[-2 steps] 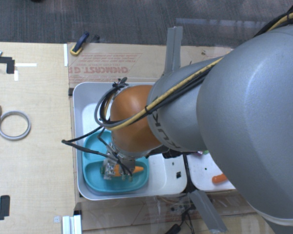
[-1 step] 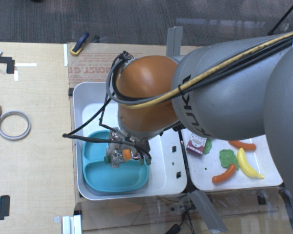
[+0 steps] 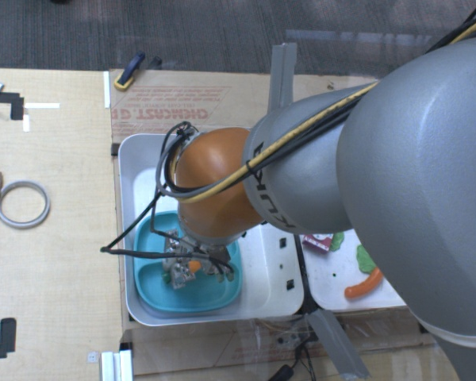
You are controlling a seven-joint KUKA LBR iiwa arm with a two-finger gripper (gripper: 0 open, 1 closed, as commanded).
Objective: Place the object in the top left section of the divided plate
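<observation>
A blue divided plate [image 3: 152,282] lies in the near part of the left white bin [image 3: 132,182]. My gripper [image 3: 187,268] hangs low over the plate's middle, under the orange wrist band [image 3: 210,182]. A small orange object [image 3: 194,266] shows right at the gripper's tip, just above the plate floor. I cannot make out whether it is gripped or lying on the plate. The arm hides the plate's far right part and its dividers.
The right bin [image 3: 333,288] holds an orange carrot-like piece [image 3: 363,284], a green item [image 3: 366,257] and a red packet [image 3: 320,241]. On the bench to the left lies a tape roll [image 3: 22,203]. Behind the bins sits a blue and yellow tool [image 3: 131,69].
</observation>
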